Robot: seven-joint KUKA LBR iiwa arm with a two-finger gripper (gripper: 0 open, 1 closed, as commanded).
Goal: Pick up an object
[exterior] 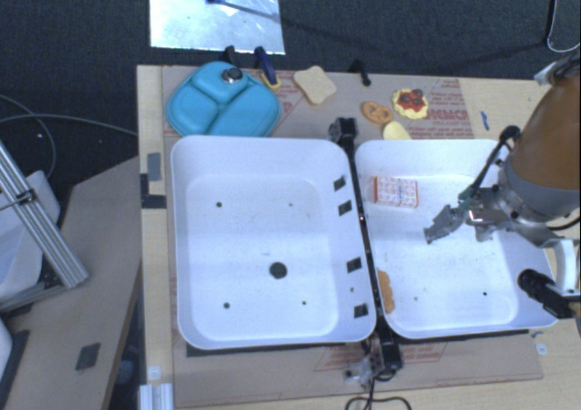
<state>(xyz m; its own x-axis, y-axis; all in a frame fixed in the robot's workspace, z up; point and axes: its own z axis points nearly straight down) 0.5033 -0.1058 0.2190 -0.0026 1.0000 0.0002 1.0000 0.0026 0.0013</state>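
Observation:
My gripper (439, 227) hangs over the middle of the right bin (454, 308), reaching in from the right, its grey fingers pointing left. Nothing shows between the fingers. A small white packet with red print (395, 191) lies flat near the bin's upper left corner, up and to the left of the gripper and apart from it. A tan cookie-like piece (386, 291) rests against the bin's left wall, lower down. The left bin (263, 245) holds a small dark round thing (278, 270).
Behind the bins lie a blue divided plate (223, 102), a toast slice (315, 84), a pretzel (376, 112), a small pizza piece (410, 102) and a yellow piece (396, 131). A black divider with clips (356, 218) runs between the bins. A metal frame (41, 227) stands left.

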